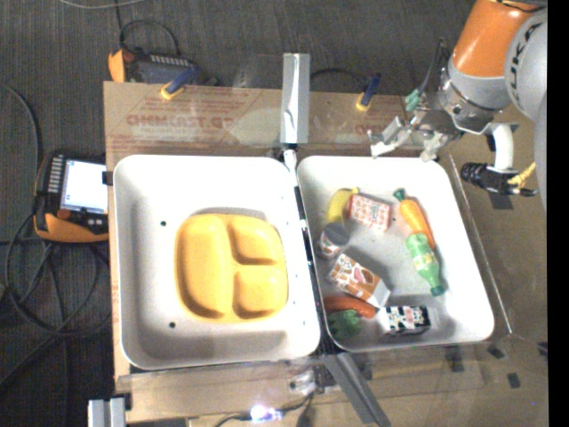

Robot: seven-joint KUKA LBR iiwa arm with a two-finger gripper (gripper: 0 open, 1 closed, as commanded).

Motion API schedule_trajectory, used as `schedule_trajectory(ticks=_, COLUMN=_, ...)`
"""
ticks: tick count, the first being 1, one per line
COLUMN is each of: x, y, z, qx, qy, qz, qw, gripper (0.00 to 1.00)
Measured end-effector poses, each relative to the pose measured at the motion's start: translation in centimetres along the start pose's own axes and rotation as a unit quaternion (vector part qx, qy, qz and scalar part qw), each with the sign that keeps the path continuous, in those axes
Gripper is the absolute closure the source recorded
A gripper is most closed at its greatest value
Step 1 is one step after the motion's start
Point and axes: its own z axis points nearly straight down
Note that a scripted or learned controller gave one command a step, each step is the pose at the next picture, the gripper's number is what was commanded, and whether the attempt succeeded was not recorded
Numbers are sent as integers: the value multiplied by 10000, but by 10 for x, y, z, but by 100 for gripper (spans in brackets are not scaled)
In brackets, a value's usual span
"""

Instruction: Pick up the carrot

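An orange carrot (414, 215) with a small green top lies in the right bin (462, 238), near its back right, pointing toward the back. Its lower end touches a green bottle (426, 262). A second, redder carrot-like piece (350, 307) with green leaves lies at the bin's front left. My gripper (406, 142) hangs over the bin's back rim, behind and slightly left of the orange carrot. It is open, with nothing between its fingers.
Also in the right bin are a yellow fruit (339, 205), a pink box (370, 212), a grey can (335, 237), an orange juice carton (356, 277) and a black-and-white carton (406, 318). The left bin (142, 203) holds a yellow divided plate (233, 265).
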Motion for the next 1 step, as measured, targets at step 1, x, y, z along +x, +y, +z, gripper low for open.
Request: schedule_trajectory(ticks=1, x=-45, y=0, z=127, qx=9, qy=-21, qz=-28, qw=10000, gripper=0)
